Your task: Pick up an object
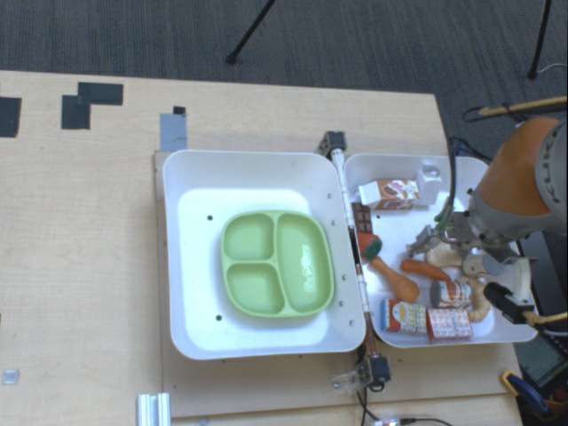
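Here, end effector [441,235] low in right bin [497,331] clutter; finger state unreadable, wrist hides items beneath.

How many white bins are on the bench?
2. The left bin holds a green divided plate; the right bin sits beside it, holding toy food under the gripper.

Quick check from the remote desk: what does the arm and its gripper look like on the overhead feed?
The arm shows a rounded orange band above a grey wrist section. Below it sits a metallic grey gripper with dark parts, over the right bin. A black cable curves along the arm's left side.
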Motion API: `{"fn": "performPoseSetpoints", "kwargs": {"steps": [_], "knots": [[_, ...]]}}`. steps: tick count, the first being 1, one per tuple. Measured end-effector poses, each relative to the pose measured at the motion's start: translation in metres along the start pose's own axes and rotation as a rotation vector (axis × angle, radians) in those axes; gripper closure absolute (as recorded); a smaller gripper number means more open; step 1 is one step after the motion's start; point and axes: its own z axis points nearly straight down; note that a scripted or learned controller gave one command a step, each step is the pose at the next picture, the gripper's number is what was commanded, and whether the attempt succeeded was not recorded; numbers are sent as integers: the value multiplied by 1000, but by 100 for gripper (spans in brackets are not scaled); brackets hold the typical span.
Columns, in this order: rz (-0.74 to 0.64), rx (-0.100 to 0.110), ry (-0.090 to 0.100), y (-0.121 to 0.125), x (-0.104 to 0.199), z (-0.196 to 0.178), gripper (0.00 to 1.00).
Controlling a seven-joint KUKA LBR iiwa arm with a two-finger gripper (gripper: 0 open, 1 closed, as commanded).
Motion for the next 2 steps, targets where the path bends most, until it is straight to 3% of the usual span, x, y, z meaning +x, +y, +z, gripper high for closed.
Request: {"fn": "performPoseSetpoints", "kwargs": {"steps": [1, 2], "knots": [[-1, 2, 1, -9, 28, 0, 0], [1, 0, 0, -38, 39, 0, 0]]}}
